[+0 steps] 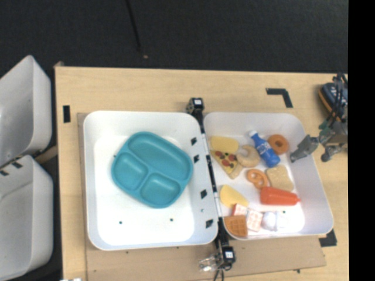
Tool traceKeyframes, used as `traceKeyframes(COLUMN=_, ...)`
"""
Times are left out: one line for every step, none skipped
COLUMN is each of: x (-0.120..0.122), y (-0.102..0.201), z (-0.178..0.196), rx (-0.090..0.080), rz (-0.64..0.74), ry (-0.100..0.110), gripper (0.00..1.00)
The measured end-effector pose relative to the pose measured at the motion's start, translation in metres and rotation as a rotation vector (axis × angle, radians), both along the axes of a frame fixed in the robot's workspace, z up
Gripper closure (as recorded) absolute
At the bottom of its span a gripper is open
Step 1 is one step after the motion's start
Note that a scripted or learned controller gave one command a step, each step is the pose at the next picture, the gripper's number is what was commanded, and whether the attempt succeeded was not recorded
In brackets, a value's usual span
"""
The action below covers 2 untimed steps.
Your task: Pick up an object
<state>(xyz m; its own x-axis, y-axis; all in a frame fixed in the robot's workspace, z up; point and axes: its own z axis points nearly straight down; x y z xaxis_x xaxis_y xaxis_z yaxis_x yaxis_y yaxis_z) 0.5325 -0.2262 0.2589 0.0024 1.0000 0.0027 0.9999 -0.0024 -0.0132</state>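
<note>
Nothing is being lifted yet: the gripper [306,148] is hovering at the right bin's [313,212] right rim, its fingers spread and pinching nothing, while the toy carrot [279,196], blue bottle [265,150] and pizza slice [227,160] are lying in that bin.

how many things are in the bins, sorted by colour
Teal: 1, the divided plate
Yellow: 3, cheese wedge, pizza slice, yellow piece
Orange or red: 4, donut, pretzel, carrot, waffle
Blue: 1, bottle
Pale or tan: 4, ring, cracker, carton, small white item
Total: 13
</note>
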Motion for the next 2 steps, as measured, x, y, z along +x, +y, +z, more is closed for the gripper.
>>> traceKeyframes(x=0.002, y=0.001, z=0.006, rx=-0.003, rz=0.004, ry=-0.010, gripper=0.00)
traceKeyframes(x=0.005, y=0.000, z=-0.040, rx=-0.002, rz=0.002, ry=-0.006, gripper=0.00)
